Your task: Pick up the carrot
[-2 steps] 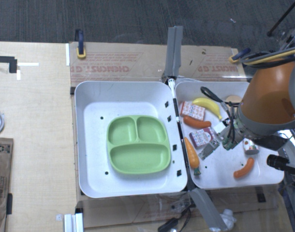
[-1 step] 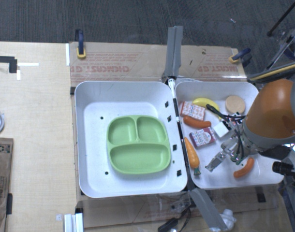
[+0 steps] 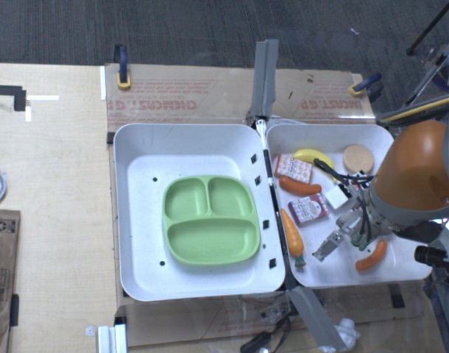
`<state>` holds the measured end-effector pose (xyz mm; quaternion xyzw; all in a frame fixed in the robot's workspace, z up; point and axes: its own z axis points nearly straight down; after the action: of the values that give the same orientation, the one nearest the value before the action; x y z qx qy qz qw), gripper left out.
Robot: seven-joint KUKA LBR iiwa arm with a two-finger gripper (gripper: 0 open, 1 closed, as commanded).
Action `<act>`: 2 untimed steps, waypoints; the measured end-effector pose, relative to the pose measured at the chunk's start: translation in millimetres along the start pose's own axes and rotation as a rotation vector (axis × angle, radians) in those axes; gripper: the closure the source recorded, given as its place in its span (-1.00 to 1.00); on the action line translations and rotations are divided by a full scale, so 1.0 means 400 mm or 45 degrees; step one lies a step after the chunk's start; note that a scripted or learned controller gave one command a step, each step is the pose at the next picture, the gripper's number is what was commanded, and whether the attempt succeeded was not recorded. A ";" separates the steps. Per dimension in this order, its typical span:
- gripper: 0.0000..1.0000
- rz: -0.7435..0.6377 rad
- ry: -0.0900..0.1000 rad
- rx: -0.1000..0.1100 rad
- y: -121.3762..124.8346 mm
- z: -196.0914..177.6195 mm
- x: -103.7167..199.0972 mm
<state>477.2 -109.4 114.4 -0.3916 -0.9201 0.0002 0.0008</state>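
Approach step: the claw hangs low in the right bin, its spread impossible to tell, just right of the carrot lying by the left wall, so next shift left and descend.

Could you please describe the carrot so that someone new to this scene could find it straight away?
Look in the right-hand white bin, along its left wall beside the divider between the two bins. The carrot lies there lengthwise, below the sausage and left of a small red-and-white packet. It alone is bright orange and tapered, with a green stub at its lower end.
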 end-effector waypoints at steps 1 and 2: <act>-1.00 -0.428 -0.005 -0.003 -0.071 -0.229 -0.079; -1.00 -0.569 -0.003 -0.002 0.013 0.057 -0.012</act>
<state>484.3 -109.3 91.5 -0.1781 -0.9840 -0.0004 -0.0004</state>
